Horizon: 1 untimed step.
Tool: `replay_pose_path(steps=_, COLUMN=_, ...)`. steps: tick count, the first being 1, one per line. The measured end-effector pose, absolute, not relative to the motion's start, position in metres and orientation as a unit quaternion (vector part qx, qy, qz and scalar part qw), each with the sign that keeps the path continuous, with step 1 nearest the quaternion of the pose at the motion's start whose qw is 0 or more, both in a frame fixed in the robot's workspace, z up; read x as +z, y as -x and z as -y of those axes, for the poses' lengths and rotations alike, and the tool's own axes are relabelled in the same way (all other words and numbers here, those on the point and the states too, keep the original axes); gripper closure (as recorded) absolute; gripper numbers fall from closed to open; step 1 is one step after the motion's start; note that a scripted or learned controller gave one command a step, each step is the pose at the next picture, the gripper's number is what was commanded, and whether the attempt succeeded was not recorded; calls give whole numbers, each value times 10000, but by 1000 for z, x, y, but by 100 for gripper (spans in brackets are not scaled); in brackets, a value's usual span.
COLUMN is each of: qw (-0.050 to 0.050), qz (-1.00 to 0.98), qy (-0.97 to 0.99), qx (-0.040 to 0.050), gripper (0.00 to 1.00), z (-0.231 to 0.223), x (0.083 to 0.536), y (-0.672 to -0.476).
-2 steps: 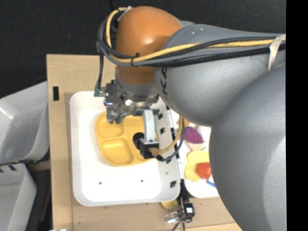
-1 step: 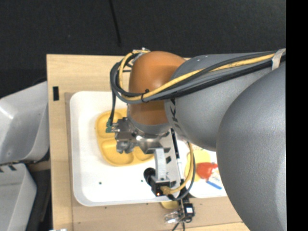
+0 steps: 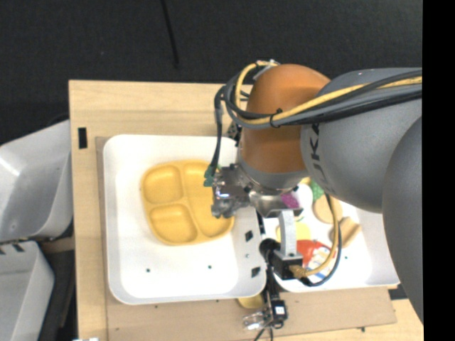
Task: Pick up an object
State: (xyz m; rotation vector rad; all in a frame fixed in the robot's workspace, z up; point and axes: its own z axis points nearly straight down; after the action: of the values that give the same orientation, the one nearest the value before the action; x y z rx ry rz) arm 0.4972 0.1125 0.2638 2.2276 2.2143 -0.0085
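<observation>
A pale wooden desk (image 3: 89,112) is seen from above at a slant, bearing two shallow white plastic bins side by side. In the left bin (image 3: 124,190) a yellow plastic divided tray with three rounded compartments (image 3: 174,201) lies flat, toward the bin's right half, with its right edge hidden under the arm. The rest of that bin's floor shows as bare white with a few small dark marks.

The grey arm with its orange band (image 3: 281,126) reaches in from the right and hangs over the wall where the two bins meet. Black and yellow cables are looped around the orange part. The end effector (image 3: 226,194) is seen just below the orange band, over the right edge of the yellow tray; whether it touches the tray cannot be told. Its state cannot be told either, since it is viewed from above and covered by its own housing.

The right bin (image 3: 370,261) is largely hidden by the arm. In the visible part several small things are crowded together: a red object (image 3: 311,249), something magenta (image 3: 290,199), a green piece (image 3: 315,189), and a tan wooden utensil-like shape (image 3: 347,229); their exact forms are too covered to be named. A small yellowish object (image 3: 249,302) sits on the desk just below the bins' front edge.
</observation>
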Motion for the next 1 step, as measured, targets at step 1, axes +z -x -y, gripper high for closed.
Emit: replay_pose_path(steps=1, qw=39, qz=-7063, qy=-7078, qx=48, gripper=100, z=-76, x=386, y=-491)
